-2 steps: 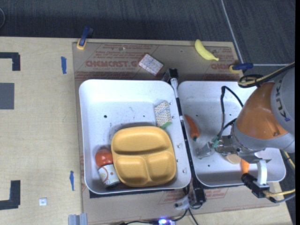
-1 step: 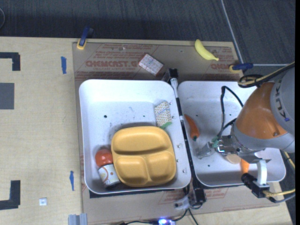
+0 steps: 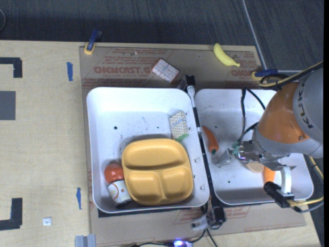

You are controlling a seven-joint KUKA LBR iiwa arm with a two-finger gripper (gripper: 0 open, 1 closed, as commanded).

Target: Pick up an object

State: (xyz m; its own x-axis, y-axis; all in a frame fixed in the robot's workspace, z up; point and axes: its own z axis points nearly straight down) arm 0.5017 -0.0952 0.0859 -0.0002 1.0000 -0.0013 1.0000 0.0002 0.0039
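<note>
Arm: we are seeing the grey KUKA arm (image 3: 288,122) reaching in from the right, its orange band sitting over the right bin (image 3: 226,189).
Gripper: the gripper (image 3: 224,159) is hanging low in the right bin, near its left wall, pointing left.
Fingers: too small and blurred for us; we cannot tell whether they are wide or narrow, and we are seeing nothing clearly between them.
Carrot: an orange carrot-like piece (image 3: 211,139) is lying in the right bin by the left wall, just above and left of the gripper tip; touching or apart, we cannot tell.
Orange object: a second small orange thing (image 3: 269,174) is peeking out under the wrist, mostly hidden.
Left bin (image 3: 97,138): holding a yellow divided tray (image 3: 157,170), a small can with a red-orange top (image 3: 116,184) touching the tray's left edge, and a patterned packet (image 3: 178,124) near the right wall.
Outside bins: a banana (image 3: 225,55) and a small checked box (image 3: 165,70) are lying on the cardboard sheet (image 3: 128,66) behind the bins.
</note>
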